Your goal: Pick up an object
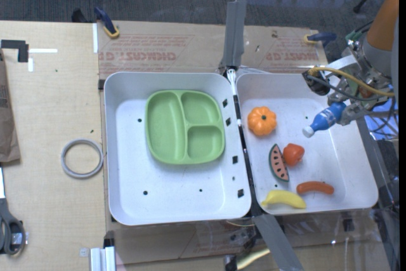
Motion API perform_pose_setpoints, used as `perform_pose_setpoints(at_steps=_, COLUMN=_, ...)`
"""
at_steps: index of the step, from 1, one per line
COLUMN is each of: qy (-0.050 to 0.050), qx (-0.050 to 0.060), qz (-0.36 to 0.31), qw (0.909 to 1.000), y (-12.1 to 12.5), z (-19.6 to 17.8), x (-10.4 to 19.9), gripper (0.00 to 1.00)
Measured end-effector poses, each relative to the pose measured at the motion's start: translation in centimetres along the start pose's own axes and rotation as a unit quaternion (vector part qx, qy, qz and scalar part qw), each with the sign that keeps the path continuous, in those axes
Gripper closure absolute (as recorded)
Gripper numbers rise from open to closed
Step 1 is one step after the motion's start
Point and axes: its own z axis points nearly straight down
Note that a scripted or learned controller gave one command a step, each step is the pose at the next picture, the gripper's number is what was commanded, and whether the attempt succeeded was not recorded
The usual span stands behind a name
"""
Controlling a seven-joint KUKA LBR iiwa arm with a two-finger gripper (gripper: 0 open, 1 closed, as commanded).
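we see two white bins side by side on the bench. the left bin [120, 155] holds a green divided plate [185, 127] with three compartments, lying flat toward the bin's upper middle. the right bin [346, 190] holds the small things: an orange pumpkin [262, 120] near its upper left, a watermelon slice [278, 163] and a red tomato [293, 153] just beside each other near the middle, a red sausage [315, 187] lower down, and a yellow banana [284, 199] close to the bin's near edge.

the arm comes in from the right, its orange band [384, 22] at the upper right corner, with cables looped around the wrist. the gripper [344, 110] sits over the right side of the right bin, and a blue bottle [325, 118] with a white cap sticks out from it, tilted, cap pointing down and to the left toward the pumpkin. the bottle's wide end lies at the claw, so we take the claw to be clenched on the bottle, though the fingers themselves are hard to make out among the cables. whether the bottle is lifted off the bin floor we cannot tell.

on the bench to the left of the bins lie a grey ring [82, 157] and, at the lower left edge, a pair of scissors [11, 233]. a blue clamp [106, 21] sits at the far edge of the cardboard behind the bins.
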Motion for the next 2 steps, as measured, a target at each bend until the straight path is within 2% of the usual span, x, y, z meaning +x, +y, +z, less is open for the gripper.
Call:
perform_pose_setpoints(at_steps=1, qy=-0.001, qx=0.0, qz=0.001, qw=1.0, y=6.8, z=0.6, x=0.6, gripper=1.0)
perform_pose_setpoints(at_steps=2, qy=0.0, qx=0.0, qz=-0.002, qw=1.0, y=2.3, z=-0.5, x=6.5, gripper=1.0)
